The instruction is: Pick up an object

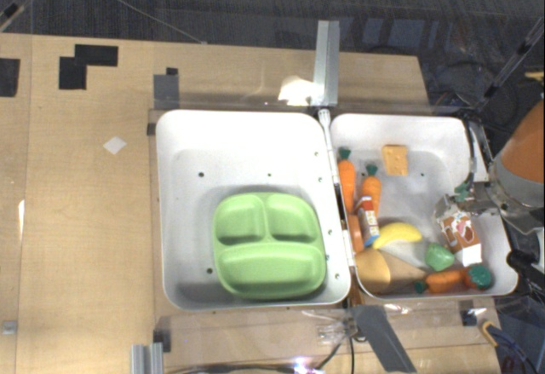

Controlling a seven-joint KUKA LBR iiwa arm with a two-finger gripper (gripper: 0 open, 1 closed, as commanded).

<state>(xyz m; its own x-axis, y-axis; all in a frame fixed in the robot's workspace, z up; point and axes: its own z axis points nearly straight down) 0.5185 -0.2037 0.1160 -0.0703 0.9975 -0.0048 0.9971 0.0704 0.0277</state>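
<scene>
We judge the crinkly snack packet [460, 230] by the right bin's [426, 127] right wall light and slippery — best pinched across its middle — though we cannot tell how the gripper [473, 193] is set.

The robot arm [521, 161] is cut off by the right edge of the camera view, its gripper too indistinct to read where it meets the right bin [426, 127]. A crumpled packet [458, 229] there carries print too small to make out. Items along the bin's front wall overlap, a tan piece [383, 268] partly covered by a yellow banana [397, 235].
</scene>
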